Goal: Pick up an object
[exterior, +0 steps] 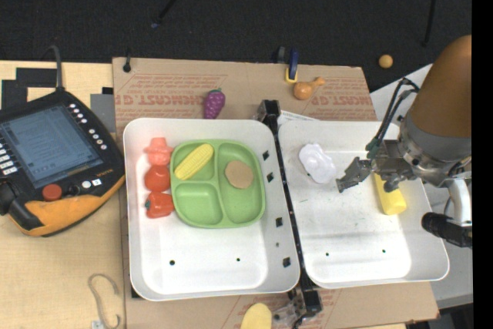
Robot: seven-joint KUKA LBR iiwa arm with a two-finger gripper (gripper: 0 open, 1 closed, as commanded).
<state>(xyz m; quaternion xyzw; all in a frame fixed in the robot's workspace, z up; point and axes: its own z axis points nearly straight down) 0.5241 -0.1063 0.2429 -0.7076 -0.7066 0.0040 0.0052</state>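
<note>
Cardboard-covered bench (246, 85), dark floor behind, two white bins, gripper (368, 172) fingers spread over right bin (362, 243) near white object (316, 162), yellow block (392, 199) by right rim.

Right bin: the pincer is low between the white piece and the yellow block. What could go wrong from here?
1. The pincer sits between the white piece and the yellow block, so it may close on nothing.
2. The yellow block lies close under the wrist, so the arm might nudge it.
</note>
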